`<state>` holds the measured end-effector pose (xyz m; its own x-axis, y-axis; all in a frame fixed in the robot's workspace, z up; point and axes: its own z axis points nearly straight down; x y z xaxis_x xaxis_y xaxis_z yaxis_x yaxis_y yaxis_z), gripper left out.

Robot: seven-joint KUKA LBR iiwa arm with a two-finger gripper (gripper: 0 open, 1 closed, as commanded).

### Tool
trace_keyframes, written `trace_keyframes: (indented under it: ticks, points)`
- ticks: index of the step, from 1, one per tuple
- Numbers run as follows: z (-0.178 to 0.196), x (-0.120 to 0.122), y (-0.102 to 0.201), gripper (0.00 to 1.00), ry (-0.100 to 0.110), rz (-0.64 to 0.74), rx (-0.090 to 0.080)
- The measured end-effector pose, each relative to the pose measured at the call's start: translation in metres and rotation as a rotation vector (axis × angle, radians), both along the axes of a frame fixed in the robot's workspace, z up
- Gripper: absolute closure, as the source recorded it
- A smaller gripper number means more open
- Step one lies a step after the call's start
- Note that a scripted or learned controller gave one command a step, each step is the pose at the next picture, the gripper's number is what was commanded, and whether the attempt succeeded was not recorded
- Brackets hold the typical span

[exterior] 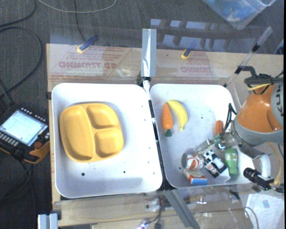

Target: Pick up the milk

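White plastic made up both shallow bins, set side by side on the wooden table (105, 63). The left bin (66, 180) carried a yellow divided tray (91, 131) with three compartments, lying roughly at its middle. The right bin (200, 99) held the rest: a carrot (167, 119) and a banana (178, 112) lay touching each other near the bin's upper left part, the carrot on the left with its green tip toward the near edge.

Lower in that bin, toward its near right corner, a cluster of small things crowded together. The milk (213, 161), a small carton with black and white patches, lay tilted in the middle of this cluster. A red and white can (192, 162) rested on its side just left of the milk, a small red and blue box (197, 179) sat just below the can, and a green bottle (231, 160) lay just right of the milk. A small orange-red piece (219, 127) stood apart, higher up near the arm.

The grey arm with its orange band (260, 112) reached in from the right, and the pincer (221, 144) hung just above the milk and the green bottle. Whether the pincer was wide or narrow could not be told, since clutter and the wrist hid it.

A handheld control pad (20, 130) lay on the dark floor to the left of the table.
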<state>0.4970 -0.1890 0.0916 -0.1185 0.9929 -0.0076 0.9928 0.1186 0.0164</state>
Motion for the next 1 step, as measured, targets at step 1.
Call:
trace_keyframes:
  ticks: [1]
  points:
    - [-0.0001, 0.0000, 0.0000, 0.00, 0.000, 0.000, 0.000]
